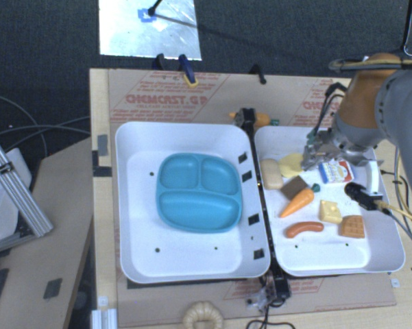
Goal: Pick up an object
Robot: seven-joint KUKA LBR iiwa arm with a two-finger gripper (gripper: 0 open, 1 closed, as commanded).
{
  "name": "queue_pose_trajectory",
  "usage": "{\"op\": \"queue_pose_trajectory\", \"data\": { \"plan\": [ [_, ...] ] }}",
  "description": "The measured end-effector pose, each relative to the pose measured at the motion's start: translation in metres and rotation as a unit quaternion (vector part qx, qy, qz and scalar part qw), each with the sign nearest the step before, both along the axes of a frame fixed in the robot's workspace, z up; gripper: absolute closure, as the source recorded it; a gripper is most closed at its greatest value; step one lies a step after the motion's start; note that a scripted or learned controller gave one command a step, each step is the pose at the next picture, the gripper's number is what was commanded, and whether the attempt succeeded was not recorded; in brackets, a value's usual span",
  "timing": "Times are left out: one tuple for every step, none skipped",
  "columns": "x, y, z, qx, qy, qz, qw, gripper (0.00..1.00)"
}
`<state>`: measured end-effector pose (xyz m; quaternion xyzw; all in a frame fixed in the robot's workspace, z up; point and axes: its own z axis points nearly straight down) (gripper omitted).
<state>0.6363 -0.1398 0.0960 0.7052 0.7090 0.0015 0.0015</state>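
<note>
Camera view looks down at a slant on a tabletop [212, 91] that carries two white bins side by side. The left bin [140, 256] holds a blue divided plate [197, 192], lying flat near its middle. The right bin [329, 267] holds the loose toy foods. A pale roll [271, 174] lies by the bin's left wall, with a yellow piece [290, 164] just beside it on the right. A brown block [295, 186] lies below those two, touching the top of a carrot [297, 202] that slants down to the left. A sausage [304, 229] lies nearer the front, apart from the carrot. A cheese wedge [330, 211] and a waffle [352, 226] lie close together to the right of the sausage. A red, white and blue carton [336, 172] lies toward the back right. The arm [391, 108] reaches in from the right, and its gripper [317, 153] is low over the back of the right bin, between the yellow piece and the carton and close to both. Whether the gripper is open or closed cannot be told from here, and nothing can be seen held in it
</note>
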Motion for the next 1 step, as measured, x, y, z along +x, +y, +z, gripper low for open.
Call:
{"op": "queue_pose_trajectory", "data": {
  "plan": [
    [0.0049, -0.0046, 0.0629, -0.0006, -0.001, 0.0, 1.0, 1.0]
  ]
}}
